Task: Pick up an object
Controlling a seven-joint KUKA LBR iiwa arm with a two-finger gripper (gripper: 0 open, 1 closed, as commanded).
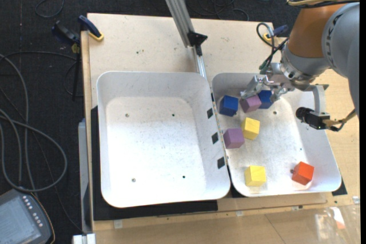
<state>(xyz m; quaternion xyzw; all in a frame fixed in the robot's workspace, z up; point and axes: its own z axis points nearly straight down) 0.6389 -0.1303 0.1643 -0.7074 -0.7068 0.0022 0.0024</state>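
My gripper [263, 90] hangs low over the back of the right bin [320, 148], reaching in from the right. Directly under it are a purple cube [250, 103] and a blue cube [266, 99], which touch each other. The gripper body partly hides the blue cube, and I see no object lifted off the bin floor. Another blue cube [229, 106] sits to the left near the bin's wall. A yellow cube [251, 127] and a second purple cube [233, 138] lie mid-bin. A second yellow cube [255, 175] and an orange cube [303, 173] rest near the front.
The left bin [114, 123] stands beside the right one, with a shared ridge between them. A slanted metal rail [174, 0] runs from the back down to the bins' junction. Cables and a blue-yellow clamp [88, 27] lie at the bench's back left.
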